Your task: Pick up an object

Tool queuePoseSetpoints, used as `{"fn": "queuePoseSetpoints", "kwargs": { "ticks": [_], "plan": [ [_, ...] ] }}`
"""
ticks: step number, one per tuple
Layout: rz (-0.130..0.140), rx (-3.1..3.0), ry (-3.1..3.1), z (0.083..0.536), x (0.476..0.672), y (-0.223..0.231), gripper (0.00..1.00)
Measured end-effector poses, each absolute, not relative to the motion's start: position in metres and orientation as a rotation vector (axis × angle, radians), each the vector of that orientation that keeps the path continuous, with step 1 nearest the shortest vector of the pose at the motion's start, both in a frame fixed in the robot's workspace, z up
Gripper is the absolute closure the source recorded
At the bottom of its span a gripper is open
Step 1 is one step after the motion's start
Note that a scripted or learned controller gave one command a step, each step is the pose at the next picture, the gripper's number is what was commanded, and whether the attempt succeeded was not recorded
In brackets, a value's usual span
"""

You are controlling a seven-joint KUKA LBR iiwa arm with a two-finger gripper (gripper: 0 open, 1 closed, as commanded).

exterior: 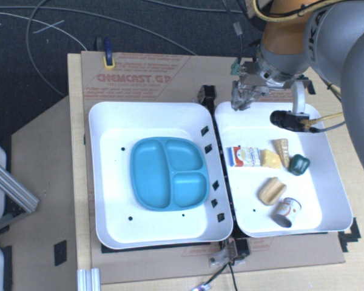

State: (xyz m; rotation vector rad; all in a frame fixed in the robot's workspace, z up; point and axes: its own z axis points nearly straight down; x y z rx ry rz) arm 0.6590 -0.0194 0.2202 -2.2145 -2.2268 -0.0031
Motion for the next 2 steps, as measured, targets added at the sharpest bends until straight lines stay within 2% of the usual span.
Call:
{"fn": "queuePoseSetpoints", "kwargs": {
  "ticks": [2],
  "plan": [
    [-0.003, -2.216, -2.227, 0.234, 0.656, 0.081, 1.0]
  ]
}}
